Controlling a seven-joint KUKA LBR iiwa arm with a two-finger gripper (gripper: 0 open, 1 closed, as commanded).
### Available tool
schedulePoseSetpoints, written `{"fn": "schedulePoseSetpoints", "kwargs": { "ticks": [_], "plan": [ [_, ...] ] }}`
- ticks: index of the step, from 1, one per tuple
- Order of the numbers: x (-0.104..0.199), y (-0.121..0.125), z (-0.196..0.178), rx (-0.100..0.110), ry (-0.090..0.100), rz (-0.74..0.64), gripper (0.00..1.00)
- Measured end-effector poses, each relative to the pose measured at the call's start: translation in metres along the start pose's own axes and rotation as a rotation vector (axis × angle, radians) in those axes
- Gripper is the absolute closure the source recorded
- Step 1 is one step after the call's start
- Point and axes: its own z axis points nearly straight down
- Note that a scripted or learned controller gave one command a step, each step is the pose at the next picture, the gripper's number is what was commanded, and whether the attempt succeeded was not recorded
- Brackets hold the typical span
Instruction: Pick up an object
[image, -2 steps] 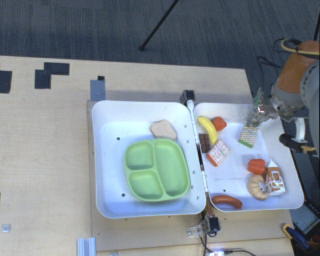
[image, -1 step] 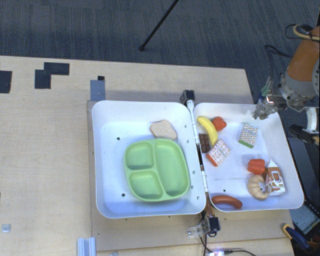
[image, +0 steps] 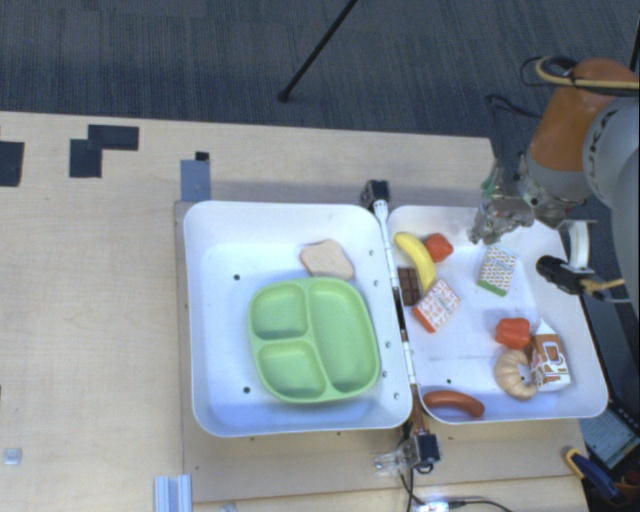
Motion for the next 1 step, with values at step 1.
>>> {"fn": "schedulePoseSetpoints", "kwargs": {
  "ticks": [1],
  "plan": [
    [-0.058,-0.0066,-0.033,-0.002,-0.003,0.003,1.0]
  ]
}}
